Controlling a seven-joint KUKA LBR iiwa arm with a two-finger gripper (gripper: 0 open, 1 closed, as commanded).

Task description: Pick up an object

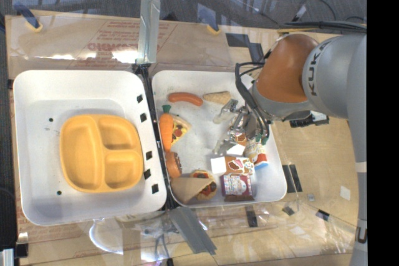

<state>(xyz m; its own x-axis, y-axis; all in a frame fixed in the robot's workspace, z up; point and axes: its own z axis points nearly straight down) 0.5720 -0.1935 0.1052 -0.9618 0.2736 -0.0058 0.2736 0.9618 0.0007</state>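
A KUKA arm [324,78] reaches in from the right over the right-hand bin [206,81], its gripper [240,128] low above the bin's right-centre floor, among a loose scatter of toy food. Whether the metal fingers stand apart or together cannot be told from this slanted overhead view, and nothing is plainly caught between them. The pickings lie mostly to the near side and to the left of the gripper: a small white block [217,164] and a red-and-white carton [235,185] sit just beside it toward the near rim, with a taco-like piece [198,187] further left along that same rim. Across the bin floor to the left, a carrot [166,131] lies against the dividing wall, its long axis running near to far, with a pizza slice [180,129] touching it. On the far side, a sausage [185,98] and a pale bread roll [216,97] lie with their long axes left to right. The nearest candidates appear to be the block and the carton, a short shift toward the near rim. The yellow divided tray [100,151] sits alone in the left bin [37,90], well apart from the gripper.
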